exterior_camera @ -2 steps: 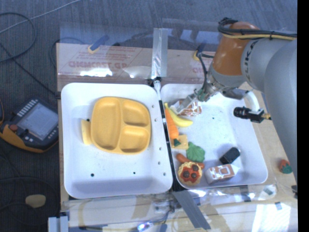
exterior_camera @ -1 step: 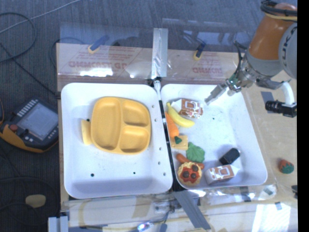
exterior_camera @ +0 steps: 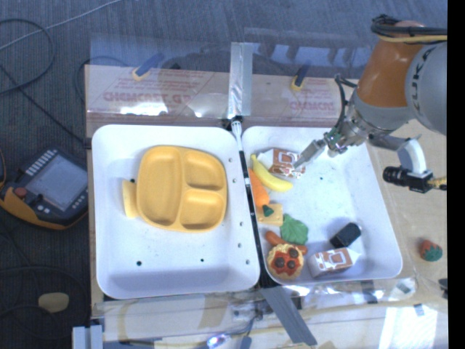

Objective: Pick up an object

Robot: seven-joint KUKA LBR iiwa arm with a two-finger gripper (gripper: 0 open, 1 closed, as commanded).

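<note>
You can't tell the claw's state. Just left lies a carton touching a banana; a nudge could shove both.

Yellow plastic divided tray lying in the left shallow white bin; grey handheld control pendant with orange trim on dark carpet left of bench; small red-and-green toy on bench at right

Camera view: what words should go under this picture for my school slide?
Robot gripper reaches toward a small carton beside a toy banana in the right bin.
</note>
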